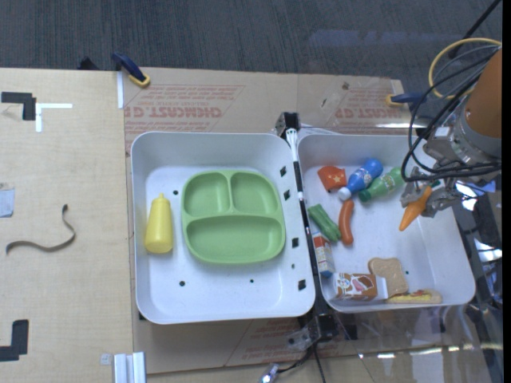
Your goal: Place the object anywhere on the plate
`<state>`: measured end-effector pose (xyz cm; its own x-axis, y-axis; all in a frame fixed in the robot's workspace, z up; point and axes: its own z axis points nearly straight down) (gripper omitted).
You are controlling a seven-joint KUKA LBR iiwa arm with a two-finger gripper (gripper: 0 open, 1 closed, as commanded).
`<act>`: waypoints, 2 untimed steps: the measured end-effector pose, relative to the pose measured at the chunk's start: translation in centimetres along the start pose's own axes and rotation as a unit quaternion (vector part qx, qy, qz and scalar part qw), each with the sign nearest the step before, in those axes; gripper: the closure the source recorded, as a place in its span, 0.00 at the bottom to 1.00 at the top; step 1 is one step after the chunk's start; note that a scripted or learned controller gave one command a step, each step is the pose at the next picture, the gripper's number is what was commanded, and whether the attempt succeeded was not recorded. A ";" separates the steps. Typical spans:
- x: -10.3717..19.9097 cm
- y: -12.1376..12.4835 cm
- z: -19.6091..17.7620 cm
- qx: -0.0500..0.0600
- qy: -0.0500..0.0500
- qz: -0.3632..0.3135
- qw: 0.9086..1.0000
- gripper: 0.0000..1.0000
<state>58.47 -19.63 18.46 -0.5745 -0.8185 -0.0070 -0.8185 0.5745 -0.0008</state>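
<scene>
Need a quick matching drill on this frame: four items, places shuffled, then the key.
Items
1. mustard bottle
2. green plate
3. carrot
4. bread slice

Places
A. between the gripper fingers, over the right bin's right side
B. middle of the left bin
C. near the front of the right bin
D. left bin, just left of the plate

Pairs: 1-D, 2-B, 3-A, 4-C
</scene>
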 end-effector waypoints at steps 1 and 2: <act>2.2 0.8 -3.0 0.001 0.000 -0.177 0.984 1.00; 3.1 0.3 -5.4 0.001 0.000 -0.314 0.950 1.00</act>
<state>56.44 -22.02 23.83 0.0262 -0.9996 -0.0050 -0.9996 -0.0262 -0.0061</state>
